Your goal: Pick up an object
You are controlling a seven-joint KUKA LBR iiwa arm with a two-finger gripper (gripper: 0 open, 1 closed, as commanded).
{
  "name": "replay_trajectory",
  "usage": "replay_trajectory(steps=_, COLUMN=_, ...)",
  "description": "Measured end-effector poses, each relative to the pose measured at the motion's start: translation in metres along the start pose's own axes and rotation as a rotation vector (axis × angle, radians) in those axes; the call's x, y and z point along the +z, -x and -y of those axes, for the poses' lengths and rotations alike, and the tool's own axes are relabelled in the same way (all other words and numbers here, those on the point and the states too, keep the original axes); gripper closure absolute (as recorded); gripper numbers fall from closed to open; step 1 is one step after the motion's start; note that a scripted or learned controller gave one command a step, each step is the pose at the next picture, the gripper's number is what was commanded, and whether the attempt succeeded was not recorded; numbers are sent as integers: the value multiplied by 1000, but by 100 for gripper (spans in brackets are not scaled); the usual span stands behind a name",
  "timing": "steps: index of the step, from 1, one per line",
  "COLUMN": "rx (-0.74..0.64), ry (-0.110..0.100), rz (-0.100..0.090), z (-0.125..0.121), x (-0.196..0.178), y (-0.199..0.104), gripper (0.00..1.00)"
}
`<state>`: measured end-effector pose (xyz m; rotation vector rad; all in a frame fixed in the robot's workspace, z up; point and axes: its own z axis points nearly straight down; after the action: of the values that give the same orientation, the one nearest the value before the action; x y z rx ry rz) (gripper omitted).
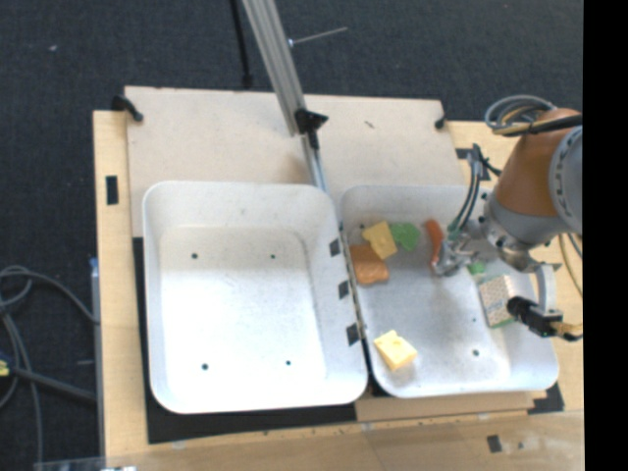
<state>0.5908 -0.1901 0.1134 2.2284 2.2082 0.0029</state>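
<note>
The right bin [442, 366] holds several small objects. A yellow block [379, 239] leans on an orange-brown block [368, 266] near the bin's left wall, with a green piece [406, 235] beside them. A red-orange piece [433, 235] lies just left of my gripper [448, 261], which reaches down into the bin's back right part. A yellow cube [395, 349] sits near the front left. A speckled rectangular sponge [496, 299] with a green edge lies at the right, below the arm's wrist.
The left bin [245, 292] sits beside the right one, sharing a middle wall. A slanted aluminium bar [280, 57] rises from the bench's back. Cables [29, 302] lie on the floor at the left. The arm's orange band [535, 170] hangs over the right bin's back corner.
</note>
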Motion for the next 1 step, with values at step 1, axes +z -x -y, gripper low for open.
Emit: replay_trajectory(steps=1, rx=-6, ry=3, rz=0, z=-10, x=-50, y=7, gripper=100)
